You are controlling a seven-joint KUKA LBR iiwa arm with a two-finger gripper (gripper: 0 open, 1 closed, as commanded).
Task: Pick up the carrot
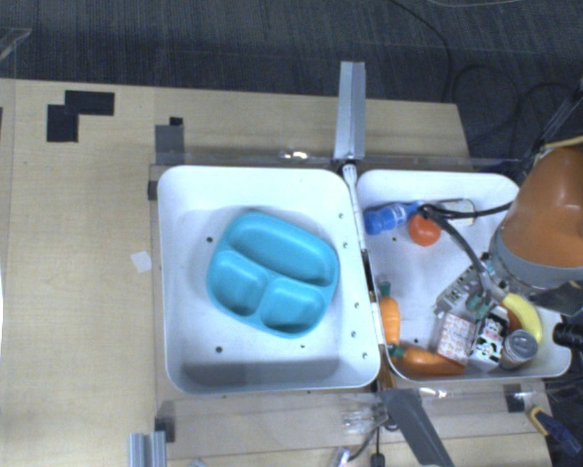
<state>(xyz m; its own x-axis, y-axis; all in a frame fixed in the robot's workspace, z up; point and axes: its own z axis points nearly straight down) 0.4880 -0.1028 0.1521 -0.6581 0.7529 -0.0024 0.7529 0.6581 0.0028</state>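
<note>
The left bin (174,261) holds a blue divided tray (272,272). In the right bin (437,178), the carrot (389,319) lies against the near left wall, beside a second orange vegetable (429,361) at the near edge. The gripper (464,311) hangs just right of the carrot, apart from it; whether it is open or shut cannot be told, and nothing shows in its hold. Judged step: approach. The next move calls for shifting left over the carrot, then descending.
</note>
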